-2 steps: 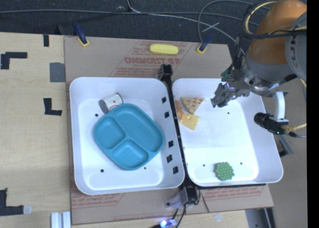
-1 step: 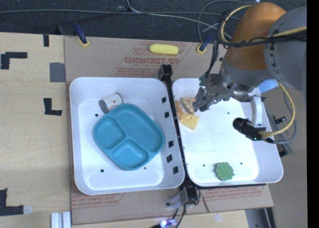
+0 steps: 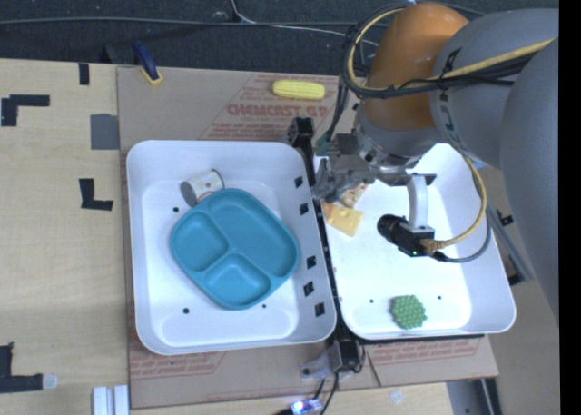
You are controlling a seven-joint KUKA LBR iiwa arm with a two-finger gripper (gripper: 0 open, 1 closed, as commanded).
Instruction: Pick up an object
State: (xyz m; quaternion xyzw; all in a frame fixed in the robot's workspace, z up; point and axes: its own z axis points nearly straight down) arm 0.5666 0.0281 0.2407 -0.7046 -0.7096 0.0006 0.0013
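My arm [image 3: 490, 59] is grey with an orange band [image 3: 410, 64]. Both bins [image 3: 145, 250] are white. The left one holds a blue divided plate [image 3: 234, 247]; the right holds a green bumpy ball [image 3: 408, 311] and a tan-yellow piece [image 3: 343, 218]. A yellow object [image 3: 298, 89] lies on brown cardboard [image 3: 191, 104] with red lettering.

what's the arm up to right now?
The grey arm's two-finger gripper is down at the left edge of the right white bin, right over a tan wedge-shaped piece; a grasp isn't visible. A green bumpy ball sits near that bin's front. The left white bin holds a blue divided plastic plate and a small grey cup.
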